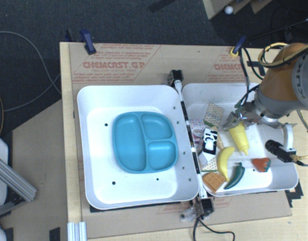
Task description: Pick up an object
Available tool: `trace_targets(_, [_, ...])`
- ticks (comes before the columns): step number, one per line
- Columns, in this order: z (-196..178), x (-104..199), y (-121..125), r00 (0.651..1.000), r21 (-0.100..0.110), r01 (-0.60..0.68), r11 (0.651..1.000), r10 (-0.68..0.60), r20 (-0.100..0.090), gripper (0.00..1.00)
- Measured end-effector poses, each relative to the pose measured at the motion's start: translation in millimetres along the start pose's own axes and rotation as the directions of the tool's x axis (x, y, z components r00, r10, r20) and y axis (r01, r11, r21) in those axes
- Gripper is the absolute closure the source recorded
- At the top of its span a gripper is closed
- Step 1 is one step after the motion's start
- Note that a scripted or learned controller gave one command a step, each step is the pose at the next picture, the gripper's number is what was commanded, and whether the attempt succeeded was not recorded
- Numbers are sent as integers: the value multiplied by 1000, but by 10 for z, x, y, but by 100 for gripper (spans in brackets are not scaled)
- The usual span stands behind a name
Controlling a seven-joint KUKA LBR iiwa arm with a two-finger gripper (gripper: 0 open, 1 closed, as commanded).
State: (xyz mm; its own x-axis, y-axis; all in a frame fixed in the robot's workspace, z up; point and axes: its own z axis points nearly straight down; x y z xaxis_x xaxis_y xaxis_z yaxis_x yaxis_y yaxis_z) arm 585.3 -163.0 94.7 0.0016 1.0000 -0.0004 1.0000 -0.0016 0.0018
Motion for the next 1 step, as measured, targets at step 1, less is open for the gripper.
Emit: trace_targets(1, [-914,739,17,1000,-2,4,1000,-4,-1,100])
